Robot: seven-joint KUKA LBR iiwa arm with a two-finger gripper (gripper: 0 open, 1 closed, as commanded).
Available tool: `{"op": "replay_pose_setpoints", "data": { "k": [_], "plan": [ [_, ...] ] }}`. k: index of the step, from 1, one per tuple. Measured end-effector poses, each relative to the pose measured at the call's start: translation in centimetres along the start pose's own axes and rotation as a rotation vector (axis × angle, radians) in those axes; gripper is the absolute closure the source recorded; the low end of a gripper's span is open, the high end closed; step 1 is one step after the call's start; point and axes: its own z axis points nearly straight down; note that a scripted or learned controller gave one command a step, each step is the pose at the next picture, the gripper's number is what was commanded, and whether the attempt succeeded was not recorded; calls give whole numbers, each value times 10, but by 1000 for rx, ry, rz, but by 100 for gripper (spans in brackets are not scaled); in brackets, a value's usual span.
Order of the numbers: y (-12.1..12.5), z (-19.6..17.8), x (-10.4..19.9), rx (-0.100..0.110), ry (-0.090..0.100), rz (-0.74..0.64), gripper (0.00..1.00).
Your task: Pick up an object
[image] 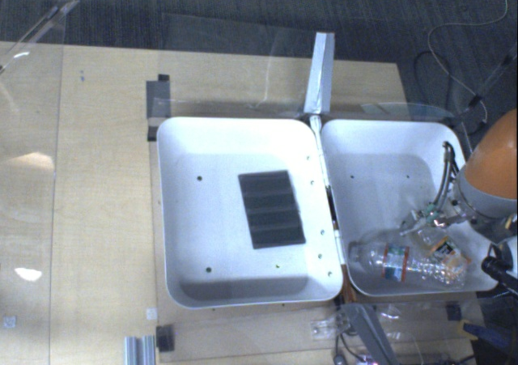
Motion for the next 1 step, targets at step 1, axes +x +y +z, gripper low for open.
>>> {"op": "replay_pose_setpoints", "data": {
  "k": [1],
  "plan": [
    [55, -66, 40, 15, 8, 36, 100]
  ]
}}
